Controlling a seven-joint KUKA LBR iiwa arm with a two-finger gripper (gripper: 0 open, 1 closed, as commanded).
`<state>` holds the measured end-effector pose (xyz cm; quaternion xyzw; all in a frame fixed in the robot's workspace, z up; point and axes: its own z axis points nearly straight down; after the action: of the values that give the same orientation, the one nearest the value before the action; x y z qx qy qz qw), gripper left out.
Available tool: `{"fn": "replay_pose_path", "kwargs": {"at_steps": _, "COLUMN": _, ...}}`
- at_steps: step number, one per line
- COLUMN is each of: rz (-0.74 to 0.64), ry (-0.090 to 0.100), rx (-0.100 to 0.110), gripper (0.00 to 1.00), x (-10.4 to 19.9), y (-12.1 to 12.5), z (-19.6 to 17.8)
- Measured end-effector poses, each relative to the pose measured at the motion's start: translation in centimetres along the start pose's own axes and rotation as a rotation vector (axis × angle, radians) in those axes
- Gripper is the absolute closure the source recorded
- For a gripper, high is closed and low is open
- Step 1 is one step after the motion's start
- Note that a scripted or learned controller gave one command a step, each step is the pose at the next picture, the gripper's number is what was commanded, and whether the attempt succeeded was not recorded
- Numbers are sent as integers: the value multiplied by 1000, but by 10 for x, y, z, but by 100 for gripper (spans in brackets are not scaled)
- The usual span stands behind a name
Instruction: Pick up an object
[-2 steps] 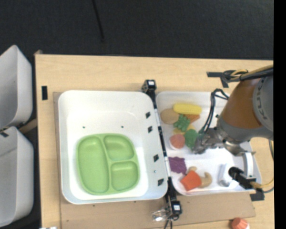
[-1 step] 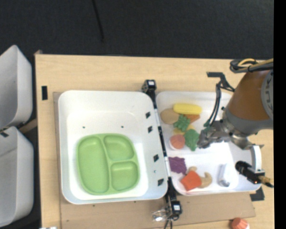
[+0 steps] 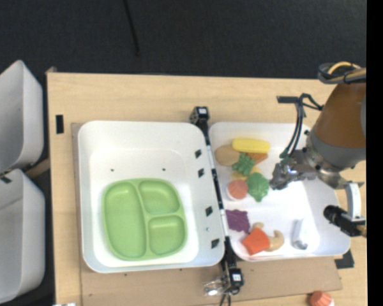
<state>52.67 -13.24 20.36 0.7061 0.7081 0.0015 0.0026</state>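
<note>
Because the green broccoli (image 3: 258,187) lies just left of the pincer (image 3: 281,176), touching a pink ball (image 3: 237,189), a grab could nudge both aside or catch two things. Whether the pincer is apart or together, I cannot tell. Below the pincer the right bin (image 3: 319,199) has bare floor; its rim is well behind.

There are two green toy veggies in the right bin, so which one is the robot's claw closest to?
The darker green broccoli-like piece, lying right beside the gripper. The lighter green leafy piece sits farther up the bin, below the yellow corn-like piece.
</note>
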Motion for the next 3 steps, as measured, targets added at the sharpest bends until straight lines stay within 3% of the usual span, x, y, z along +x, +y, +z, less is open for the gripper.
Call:
{"fn": "replay_pose_path", "kwargs": {"at_steps": 1, "rz": 0, "ry": 0, "rx": 1, "gripper": 100, "x": -1, "y": 2, "z": -40}}
{"fn": "replay_pose_path", "kwargs": {"at_steps": 2, "rz": -4, "ry": 1, "rx": 3, "gripper": 100, "x": 35, "y": 42, "z": -31}}
{"fn": "replay_pose_path", "kwargs": {"at_steps": 3, "rz": -1, "ry": 2, "rx": 3, "gripper": 100, "x": 68, "y": 67, "z": -47}}
